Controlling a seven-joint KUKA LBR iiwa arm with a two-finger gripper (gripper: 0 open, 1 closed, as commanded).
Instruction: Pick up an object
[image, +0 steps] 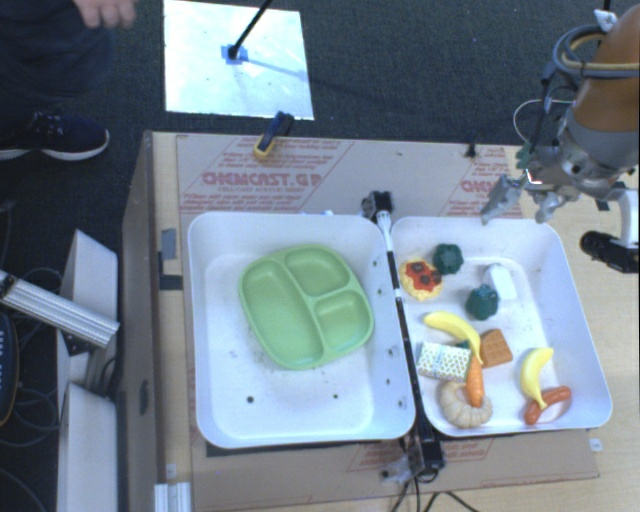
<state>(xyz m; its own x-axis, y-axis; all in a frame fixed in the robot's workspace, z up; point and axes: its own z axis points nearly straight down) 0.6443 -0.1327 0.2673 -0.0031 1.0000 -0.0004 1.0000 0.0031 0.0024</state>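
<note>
Toys waited below my end effector

My end effector (522, 203) hung over the right bin's (580, 320) far rim, fingers spread, gripping nothing. Nearest below it lay a white block (500, 282) and two dark green pieces (447, 258), then a pizza toy (421, 279), bananas (455, 331), a carrot (475, 381) and a sausage (549, 402). I saw a green divided plate (305, 305) in the left bin (225, 400) on the counter (600, 240).

Robot lab, cardboard-topped bench (300, 170), two white bins (210, 300), toy food, dark carpet (420, 60)
</note>
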